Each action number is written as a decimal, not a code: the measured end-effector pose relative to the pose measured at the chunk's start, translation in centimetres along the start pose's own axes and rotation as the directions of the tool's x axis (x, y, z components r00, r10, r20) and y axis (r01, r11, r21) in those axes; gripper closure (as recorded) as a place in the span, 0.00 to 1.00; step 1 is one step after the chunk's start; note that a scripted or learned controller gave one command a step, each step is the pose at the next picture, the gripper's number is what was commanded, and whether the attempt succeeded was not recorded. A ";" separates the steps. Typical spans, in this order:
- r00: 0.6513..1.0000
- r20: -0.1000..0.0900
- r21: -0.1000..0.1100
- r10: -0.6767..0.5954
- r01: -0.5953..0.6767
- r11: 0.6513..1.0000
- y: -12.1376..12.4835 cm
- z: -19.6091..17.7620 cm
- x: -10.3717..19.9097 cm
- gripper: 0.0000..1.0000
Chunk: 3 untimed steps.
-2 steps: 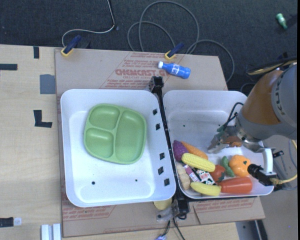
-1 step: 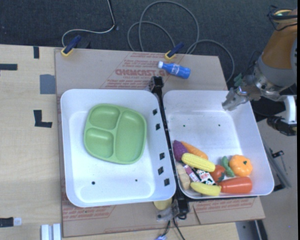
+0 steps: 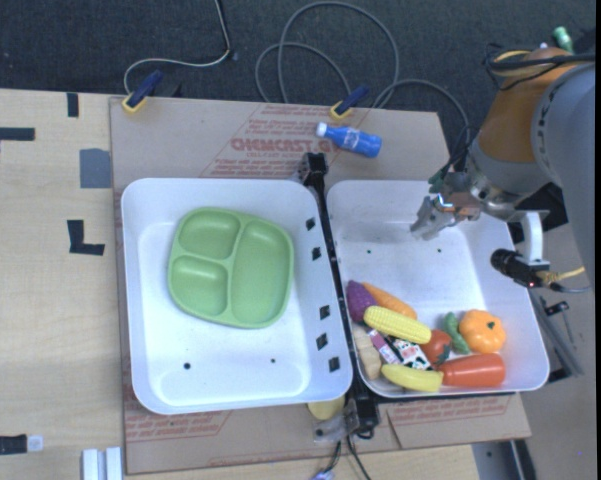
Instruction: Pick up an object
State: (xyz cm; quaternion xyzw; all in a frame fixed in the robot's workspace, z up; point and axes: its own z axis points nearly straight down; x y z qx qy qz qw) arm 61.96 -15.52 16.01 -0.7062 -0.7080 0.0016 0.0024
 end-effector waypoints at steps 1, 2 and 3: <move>1.000 0.002 -0.008 0.000 0.000 1.000 3.3 -2.1 0.6 1.00; 1.000 0.001 -0.008 0.000 0.000 1.000 2.9 -5.7 2.7 1.00; 1.000 0.001 0.000 0.001 -0.001 1.000 4.0 -0.3 3.9 1.00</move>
